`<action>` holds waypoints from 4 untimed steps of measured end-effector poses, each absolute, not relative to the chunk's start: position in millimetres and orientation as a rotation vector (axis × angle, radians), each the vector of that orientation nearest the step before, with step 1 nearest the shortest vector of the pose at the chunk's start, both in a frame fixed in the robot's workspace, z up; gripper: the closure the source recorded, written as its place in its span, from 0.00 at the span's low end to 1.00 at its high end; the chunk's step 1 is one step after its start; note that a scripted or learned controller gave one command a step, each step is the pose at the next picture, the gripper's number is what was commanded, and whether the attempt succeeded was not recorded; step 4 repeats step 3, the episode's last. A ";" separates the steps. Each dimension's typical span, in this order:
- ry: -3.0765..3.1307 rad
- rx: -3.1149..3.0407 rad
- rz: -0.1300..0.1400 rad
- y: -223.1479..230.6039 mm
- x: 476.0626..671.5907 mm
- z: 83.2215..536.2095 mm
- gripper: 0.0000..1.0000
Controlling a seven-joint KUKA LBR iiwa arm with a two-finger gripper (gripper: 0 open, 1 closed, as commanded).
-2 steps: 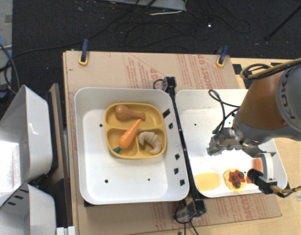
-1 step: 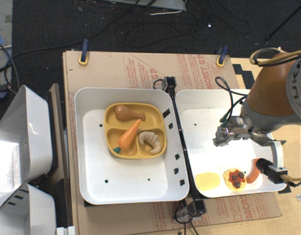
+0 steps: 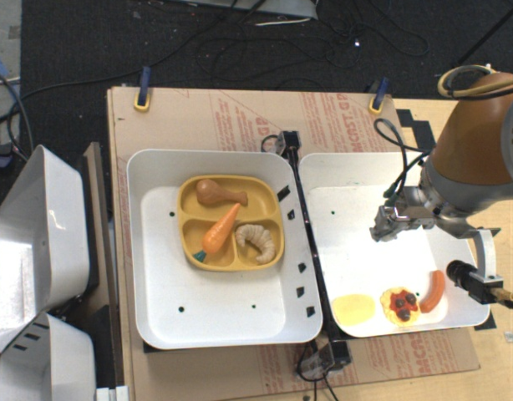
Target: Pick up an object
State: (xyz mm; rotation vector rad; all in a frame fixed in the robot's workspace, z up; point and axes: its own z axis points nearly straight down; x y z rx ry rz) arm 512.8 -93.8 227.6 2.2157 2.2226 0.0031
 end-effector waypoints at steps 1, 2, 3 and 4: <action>2.231 2.211 0.003 -38.0 524.4 235.6 1.00; 2.230 2.212 0.004 13.8 539.2 244.6 1.00; 2.229 2.212 0.002 56.0 560.3 235.3 1.00; 2.229 2.212 0.002 56.0 560.3 235.3 1.00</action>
